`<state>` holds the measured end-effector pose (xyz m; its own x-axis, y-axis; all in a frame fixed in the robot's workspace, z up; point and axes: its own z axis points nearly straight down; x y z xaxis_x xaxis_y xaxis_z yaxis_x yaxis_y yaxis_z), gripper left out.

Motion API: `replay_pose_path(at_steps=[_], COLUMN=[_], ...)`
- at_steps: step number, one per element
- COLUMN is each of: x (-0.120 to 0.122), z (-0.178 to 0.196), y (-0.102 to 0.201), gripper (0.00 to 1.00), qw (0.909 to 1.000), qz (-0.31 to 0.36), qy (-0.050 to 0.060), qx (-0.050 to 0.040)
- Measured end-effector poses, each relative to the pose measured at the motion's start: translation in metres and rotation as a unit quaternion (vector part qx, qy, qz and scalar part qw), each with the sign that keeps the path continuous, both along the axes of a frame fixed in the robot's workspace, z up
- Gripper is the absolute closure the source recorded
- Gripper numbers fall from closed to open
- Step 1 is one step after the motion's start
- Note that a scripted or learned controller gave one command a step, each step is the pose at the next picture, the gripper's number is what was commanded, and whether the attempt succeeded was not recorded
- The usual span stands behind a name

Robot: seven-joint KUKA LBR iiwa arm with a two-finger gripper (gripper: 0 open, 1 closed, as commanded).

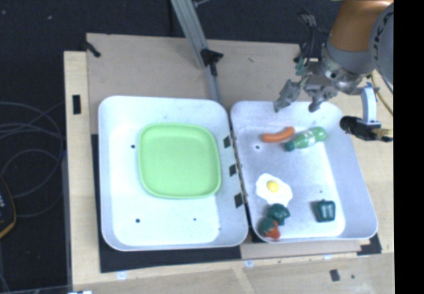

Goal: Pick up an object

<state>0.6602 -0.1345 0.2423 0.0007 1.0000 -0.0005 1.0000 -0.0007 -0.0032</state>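
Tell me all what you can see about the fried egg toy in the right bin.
The fried egg is a flat toy, seemingly plastic: a white, wavy-edged patch with a round yellow yolk near its middle. It lies flat, yolk up, on the floor of the right bin, toward the lower left. A dark green piece lies just below it, close to or touching its edge; I cannot tell which. The sausage lies apart, farther up.

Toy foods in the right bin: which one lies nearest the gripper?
The orange sausage, just below the open gripper; the green bottle lies slightly farther.
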Motion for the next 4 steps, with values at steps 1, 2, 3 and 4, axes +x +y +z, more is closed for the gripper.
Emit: replay_pose_path(at_steps=[1, 2, 3, 4], x=[0.001, 0.000, 0.001, -0.002], z=[-0.060, -0.103, -0.089, -0.027], y=[-0.008, -0.005, -0.005, -0.004], gripper=[0.00, 0.00, 1.00, 1.00], qw=[1.0000, 1.0000, 1.0000, 1.0000], qz=[0.000, 0.000, 0.000, 0.000], qy=[0.001, 0.000, -0.003, -0.005], qx=[0.0001, 0.0000, 0.0000, 0.0000])
